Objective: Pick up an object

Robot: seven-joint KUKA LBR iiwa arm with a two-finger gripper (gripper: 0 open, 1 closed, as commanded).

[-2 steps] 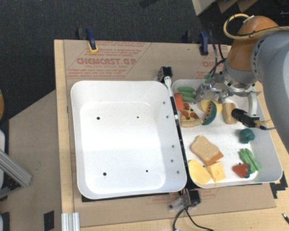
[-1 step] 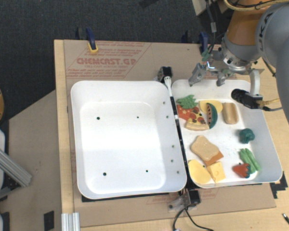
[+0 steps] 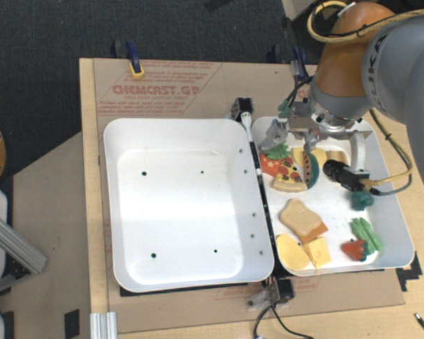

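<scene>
My jaws (image 3: 291, 143) low over pizza slice (image 3: 286, 169); opening: cannot tell. Slice looks light, stiff, flat, slippery plastic; pinch across crust edge.

Even, fairly bright light falls from overhead, and the left bin (image 3: 177, 203) reads almost pure white, its floor close to washed out with little surface detail. Soft, short shadows edge the bin walls and darken the seam between the two bins, left of the jaws. The arm (image 3: 367, 55) carries a broad, soft highlight on its orange band and a pale sheen on the grey casing above the jaws. The dark carpet (image 3: 49, 27) beyond the worktop (image 3: 162, 83) is dim and grainy. Focus is moderate: the printed lettering on the cardboard is legible but soft, and small toy items below the jaws have fuzzy edges. No strong bending shows along the straight edges.
</scene>
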